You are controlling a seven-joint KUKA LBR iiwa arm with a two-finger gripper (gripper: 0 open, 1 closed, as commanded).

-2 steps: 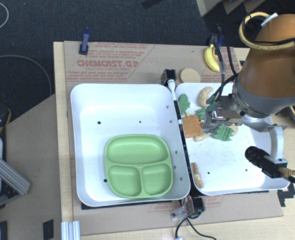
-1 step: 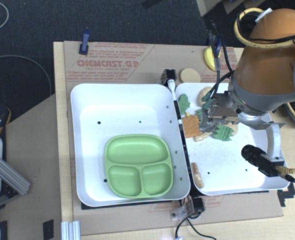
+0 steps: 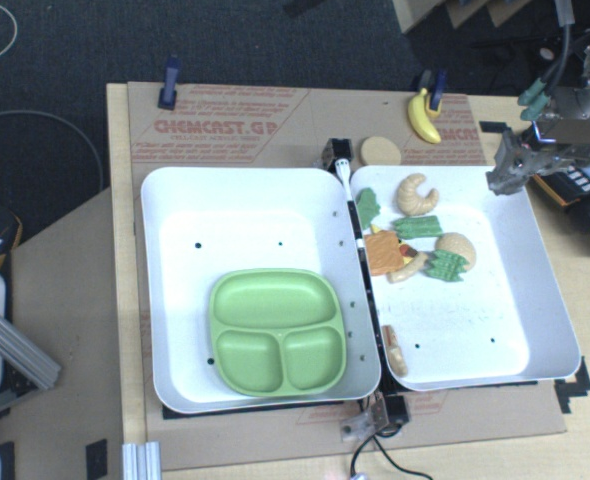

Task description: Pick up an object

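The gripper is hanging just off the top right corner of the right bin, and I cannot tell how it is set. Nothing is being carried. The pickable bits are sitting bunched in that bin's upper left: a croissant, a green pod, an orange slice, easy to reach. Beyond the bin's top edge, a banana is lying.

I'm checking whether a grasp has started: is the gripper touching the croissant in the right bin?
Apart. The camera view shows the gripper at the right bin's upper right edge, with bare white floor between it and the croissant.
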